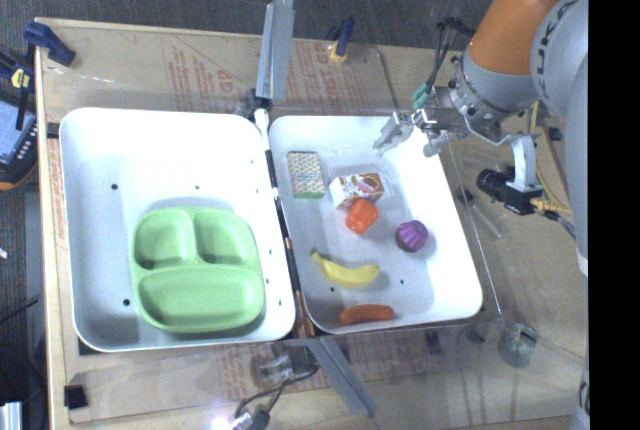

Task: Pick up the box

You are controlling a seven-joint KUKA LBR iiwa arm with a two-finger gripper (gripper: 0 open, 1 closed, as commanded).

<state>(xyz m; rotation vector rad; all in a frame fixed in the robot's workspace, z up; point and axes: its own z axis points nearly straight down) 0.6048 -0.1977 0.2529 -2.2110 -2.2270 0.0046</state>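
Right now the gripper [412, 134] hangs over the top right part of the right bin [455, 218], near its back rim. Fingers look spread w/ nothing between them, so it's open & holding nothing. Arm [520, 28] comes in from the right, orange band up top, grey wrist below.

Box [305, 174], small & flat w/ a greenish patterned face, lies in the right bin's upper left area, close to the wall that meets the left bin [90, 178]. It's well apart from the gripper, lower & to the left of it.

Other stuff in the right bin: a snack packet [359, 187], white w/ red-brown print, just right of the box. An orange pepper-like toy [361, 215] sits right below the packet, touching or nearly so; can't tell which. A purple round item [411, 236] is further right, apart from the rest. A banana [347, 269] lies lower centre, & a red-orange sausage-shaped piece [366, 314] is near the front rim.

Left bin holds a green divided tray [197, 268], 3 compartments, lying toward the front.

Both bins rest on a wooden bench [180, 58]. A metal bar [274, 46] stands at the back btwn the bins, blue clamps [48, 40] at the bench's back edge.
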